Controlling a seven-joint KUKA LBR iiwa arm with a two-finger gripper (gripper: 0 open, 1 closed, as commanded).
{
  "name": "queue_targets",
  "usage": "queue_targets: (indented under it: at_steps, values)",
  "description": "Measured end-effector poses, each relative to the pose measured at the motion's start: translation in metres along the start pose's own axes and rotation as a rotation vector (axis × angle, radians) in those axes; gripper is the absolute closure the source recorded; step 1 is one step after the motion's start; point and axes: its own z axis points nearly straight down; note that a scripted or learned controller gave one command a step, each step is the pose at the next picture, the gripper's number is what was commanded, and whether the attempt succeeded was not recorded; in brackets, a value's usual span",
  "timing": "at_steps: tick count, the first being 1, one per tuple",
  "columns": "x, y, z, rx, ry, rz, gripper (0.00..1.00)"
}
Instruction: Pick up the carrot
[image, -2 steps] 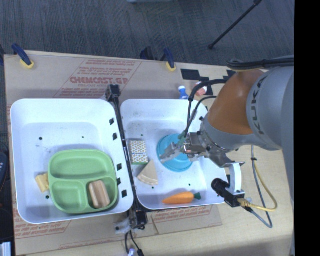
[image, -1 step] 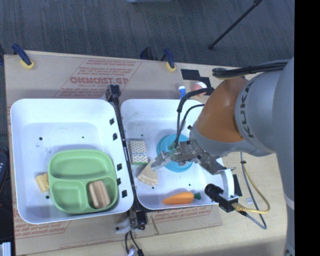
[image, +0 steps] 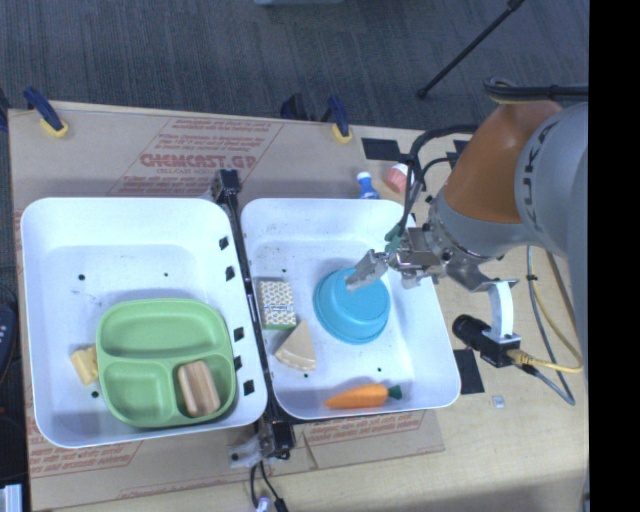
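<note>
You've got the worktop (image: 90, 140), covered in printed cardboard and clamped at the far edge, on dark carpet floor (image: 200, 45). Two white bins sit side by side: left bin (image: 60, 250), right bin (image: 300, 215). The arm (image: 520, 170) reaches in from the right with the jaws (image: 368, 272) over the right bin, at the far rim of the blue bowl (image: 352, 305); can't tell whether they're open or closed at this angle, and nothing shows between them. Left bin holds a green divided plate (image: 160, 355) with a brown bun-like item (image: 197, 388) in its near-right compartment, plus a small yellow piece (image: 84, 365) just left of the plate. Right bin: blue bowl in the middle, a patterned sponge-like block (image: 276, 302) and a pale wedge (image: 297, 350) near the left wall. The carrot (image: 357, 397) lies flat along the near wall of the right bin, green tip to the right, apart from the bowl and from the jaws. Progress, as I read it: pick not done, carrot untouched. Left to do: shift nearer, descend over the carrot, grip, lift. It's tight against the near wall, so expect a cramped approach.
</note>
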Motion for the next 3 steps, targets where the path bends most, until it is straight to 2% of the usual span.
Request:
queue_targets:
  at_steps: [1,2,3]
  values:
    - [0.036,-0.046,0.047,0.007,0.004,-0.116,0.0]
    - [-0.04,-0.046,-0.052,-0.003,-0.001,0.083,0.0]
    - [0.007,-0.046,0.01,0.009,0.005,0.036,0.0]
